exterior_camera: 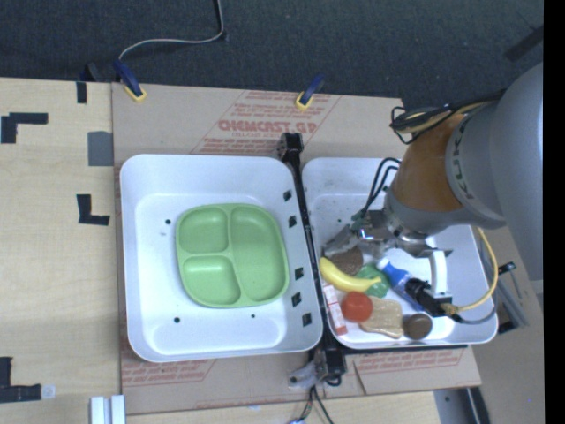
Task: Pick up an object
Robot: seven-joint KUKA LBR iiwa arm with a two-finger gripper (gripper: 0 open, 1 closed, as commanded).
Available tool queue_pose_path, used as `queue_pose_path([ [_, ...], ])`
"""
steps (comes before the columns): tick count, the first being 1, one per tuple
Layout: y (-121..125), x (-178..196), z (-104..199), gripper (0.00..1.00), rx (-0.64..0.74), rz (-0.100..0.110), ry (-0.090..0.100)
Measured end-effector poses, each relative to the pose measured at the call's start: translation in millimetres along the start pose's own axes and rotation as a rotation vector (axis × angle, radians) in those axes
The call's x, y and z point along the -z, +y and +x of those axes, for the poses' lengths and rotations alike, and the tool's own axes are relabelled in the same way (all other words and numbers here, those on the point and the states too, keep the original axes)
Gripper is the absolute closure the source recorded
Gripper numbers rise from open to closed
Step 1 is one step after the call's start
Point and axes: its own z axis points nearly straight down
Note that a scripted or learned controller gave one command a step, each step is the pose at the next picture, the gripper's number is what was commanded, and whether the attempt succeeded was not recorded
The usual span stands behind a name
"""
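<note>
My gripper (pixel 360 234) hangs low over the left half of the right bin (pixel 468 329), just above a pile of small objects. A dark brown lump (pixel 347 260) lies directly under it. Touching that lump at the front is a yellow banana (pixel 342 277). Nearer the front wall lie a red tomato (pixel 357 306), a slice of bread (pixel 382 317) and a brown ball (pixel 417 326). A small green piece (pixel 379 285) and a blue-and-white item (pixel 394 276) sit beside the banana. Nothing shows as held.
The left bin (pixel 146 201) holds a green divided plate (pixel 233 254). A red-and-white packet (pixel 334 311) lies against the right bin's left wall. The black divider (pixel 300 228) runs between the bins. The arm's body covers the right bin's back right part.
</note>
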Motion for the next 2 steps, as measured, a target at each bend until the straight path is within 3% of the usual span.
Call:
queue_pose_path([
  [1,1.6,11.0,-0.4,1.00,0.000,-0.005,-0.002],
  [2,0.9,10.1,-0.3,0.00,0.000,-0.003,-0.002],
])
